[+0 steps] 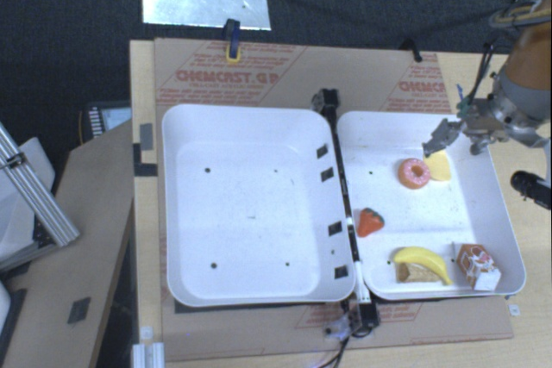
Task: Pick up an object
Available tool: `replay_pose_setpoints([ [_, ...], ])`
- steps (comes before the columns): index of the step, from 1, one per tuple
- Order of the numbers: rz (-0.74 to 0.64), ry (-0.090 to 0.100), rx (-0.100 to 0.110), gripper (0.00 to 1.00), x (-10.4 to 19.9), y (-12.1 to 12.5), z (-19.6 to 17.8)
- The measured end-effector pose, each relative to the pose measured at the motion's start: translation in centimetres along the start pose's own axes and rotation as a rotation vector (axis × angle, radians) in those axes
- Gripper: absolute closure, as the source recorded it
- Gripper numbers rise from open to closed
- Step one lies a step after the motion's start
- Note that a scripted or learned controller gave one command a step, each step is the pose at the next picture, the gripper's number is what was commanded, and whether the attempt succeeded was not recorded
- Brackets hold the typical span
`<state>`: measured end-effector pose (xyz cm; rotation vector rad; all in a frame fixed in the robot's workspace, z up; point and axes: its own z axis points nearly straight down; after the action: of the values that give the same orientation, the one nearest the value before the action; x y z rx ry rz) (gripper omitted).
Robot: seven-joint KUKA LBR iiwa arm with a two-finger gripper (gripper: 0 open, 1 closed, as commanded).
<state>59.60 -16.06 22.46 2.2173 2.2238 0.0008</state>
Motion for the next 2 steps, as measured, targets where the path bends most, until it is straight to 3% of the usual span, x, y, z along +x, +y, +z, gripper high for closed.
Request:
replay_pose_setpoints([
  [1, 0.001, -0.002, -0.005, 0.00, -4.8, 5.2, 12.8],
  [2, -0.002, -0.002, -0.007, 1.00, -4.6, 5.2, 11.1],
])
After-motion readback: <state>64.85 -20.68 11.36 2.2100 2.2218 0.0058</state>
